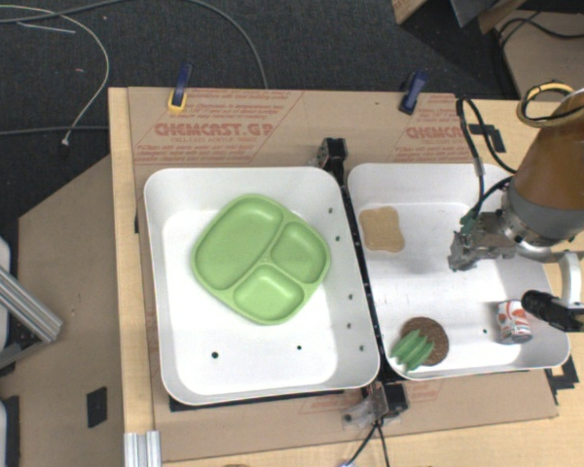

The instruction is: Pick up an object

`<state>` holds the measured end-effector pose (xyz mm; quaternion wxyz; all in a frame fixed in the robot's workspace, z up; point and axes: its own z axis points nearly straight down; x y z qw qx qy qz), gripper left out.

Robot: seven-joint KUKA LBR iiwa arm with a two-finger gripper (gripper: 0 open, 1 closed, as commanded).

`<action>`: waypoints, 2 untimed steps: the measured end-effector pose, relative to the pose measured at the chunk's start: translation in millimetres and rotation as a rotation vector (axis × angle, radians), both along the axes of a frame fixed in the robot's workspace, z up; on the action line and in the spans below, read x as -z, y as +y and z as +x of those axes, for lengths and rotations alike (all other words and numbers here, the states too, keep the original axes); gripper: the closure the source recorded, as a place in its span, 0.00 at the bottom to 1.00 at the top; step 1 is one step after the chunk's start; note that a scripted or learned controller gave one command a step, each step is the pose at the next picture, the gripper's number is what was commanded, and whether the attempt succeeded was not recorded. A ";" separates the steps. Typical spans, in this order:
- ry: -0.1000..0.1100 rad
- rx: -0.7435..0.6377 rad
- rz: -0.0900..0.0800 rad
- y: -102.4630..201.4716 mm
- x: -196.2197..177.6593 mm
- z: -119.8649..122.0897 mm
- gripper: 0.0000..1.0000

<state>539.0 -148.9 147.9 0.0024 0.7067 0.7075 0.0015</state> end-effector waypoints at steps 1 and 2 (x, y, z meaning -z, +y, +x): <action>-0.002 -0.001 0.000 9.3 -58.9 4.1 1.00; 0.002 -0.001 0.001 9.4 -79.6 5.1 1.00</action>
